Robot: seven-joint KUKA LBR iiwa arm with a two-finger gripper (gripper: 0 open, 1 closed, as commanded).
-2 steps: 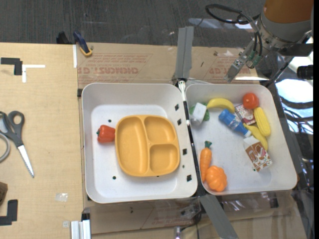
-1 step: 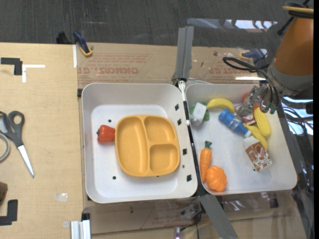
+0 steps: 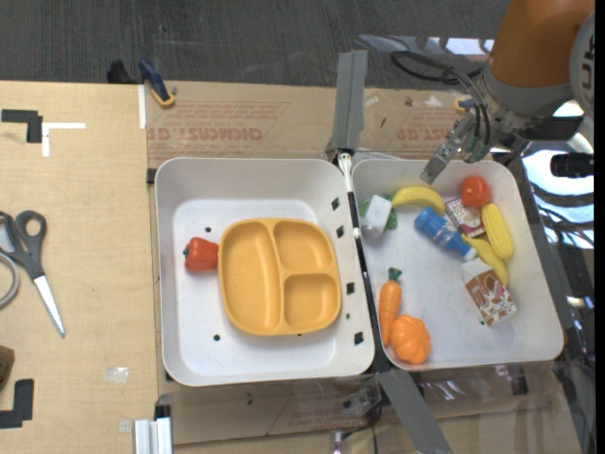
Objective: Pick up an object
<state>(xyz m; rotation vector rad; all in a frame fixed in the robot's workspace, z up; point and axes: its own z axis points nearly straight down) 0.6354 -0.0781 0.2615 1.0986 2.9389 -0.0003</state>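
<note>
Arm (image 3: pixel 544 36) cut off at top edge; fingers (image 3: pixel 437 166) perhaps blurred.

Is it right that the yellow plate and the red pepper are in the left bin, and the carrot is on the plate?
Not quite. The carrot lies in the right bin, beside the pumpkin. The plate and pepper are in the left bin, as the camera view shows.

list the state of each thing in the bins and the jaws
gripper: above the right bin's far edge, holding nothing
divided plate: upright, in the left bin
red pepper: touching the plate's left rim
banana: lying loose
carrot: lying, leaf end away
blue bottle: on its side
snack packet: lying flat
</note>
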